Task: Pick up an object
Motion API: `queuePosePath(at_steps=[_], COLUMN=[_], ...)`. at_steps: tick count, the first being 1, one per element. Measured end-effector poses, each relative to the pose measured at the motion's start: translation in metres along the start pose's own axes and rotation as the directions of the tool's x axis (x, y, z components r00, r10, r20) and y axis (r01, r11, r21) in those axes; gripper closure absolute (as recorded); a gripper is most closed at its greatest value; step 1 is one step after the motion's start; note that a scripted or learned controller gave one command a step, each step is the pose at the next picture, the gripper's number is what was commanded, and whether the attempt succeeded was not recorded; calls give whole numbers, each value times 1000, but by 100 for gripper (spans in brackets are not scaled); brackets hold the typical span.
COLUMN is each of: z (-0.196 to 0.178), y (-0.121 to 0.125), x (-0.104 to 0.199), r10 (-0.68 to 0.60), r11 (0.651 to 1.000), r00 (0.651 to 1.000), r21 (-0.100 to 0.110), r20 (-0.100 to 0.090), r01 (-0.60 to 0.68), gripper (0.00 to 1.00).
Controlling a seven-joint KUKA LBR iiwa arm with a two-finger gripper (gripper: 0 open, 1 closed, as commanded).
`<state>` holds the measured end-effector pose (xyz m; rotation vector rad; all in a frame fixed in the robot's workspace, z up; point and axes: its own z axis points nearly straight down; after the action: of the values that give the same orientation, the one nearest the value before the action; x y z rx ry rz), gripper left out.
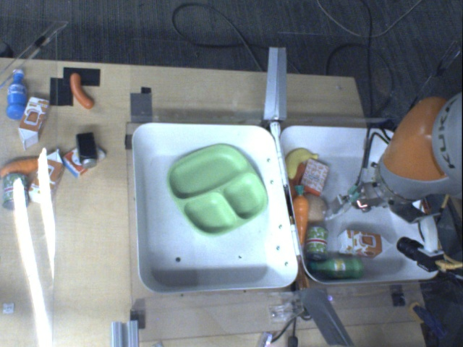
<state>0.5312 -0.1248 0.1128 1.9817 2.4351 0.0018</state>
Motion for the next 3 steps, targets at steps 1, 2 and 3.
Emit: queuePosePath(at_steps=[1, 2, 3], z=[-20, 16, 14], y=[97, 143, 127], x=[2, 1, 3], r10=[-47, -158, -270], r11=[999, 988, 962], r00=[999, 988, 963], r21=[-3, 3, -26], r20=[1, 4, 18], r01=[47, 158, 270], gripper=[0, 0, 0])
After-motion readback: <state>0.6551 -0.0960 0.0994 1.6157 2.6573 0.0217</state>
